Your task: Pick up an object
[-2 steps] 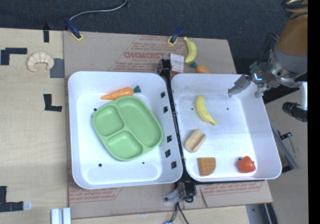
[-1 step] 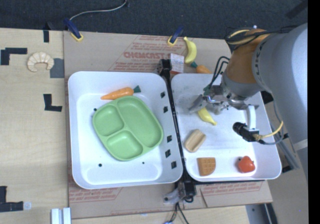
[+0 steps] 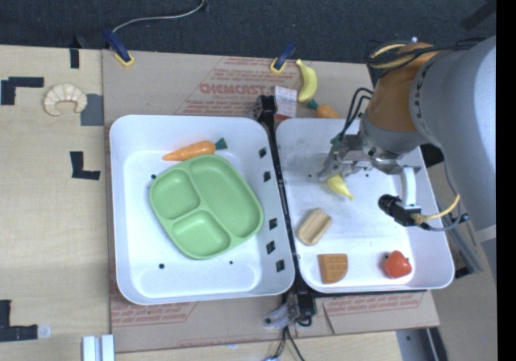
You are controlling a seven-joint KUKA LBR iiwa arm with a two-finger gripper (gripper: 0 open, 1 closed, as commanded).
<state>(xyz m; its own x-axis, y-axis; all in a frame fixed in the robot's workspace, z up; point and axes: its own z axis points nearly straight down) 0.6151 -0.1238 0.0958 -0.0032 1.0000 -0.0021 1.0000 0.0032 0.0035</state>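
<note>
The gripper hangs low over the far-middle floor of the right bin, its fingertips right at a small yellow piece; whether the claw is open or gripping that piece cannot be told from this angle. Bare floor lies to its left up to the wall shared with the left bin, while a bread roll, a waffle and a red tomato lie nearer. The left bin holds a green divided plate with a carrot beside its far edge, a banana rests on the cardboard past the bins, and a croissant sits well apart at far left.
</note>
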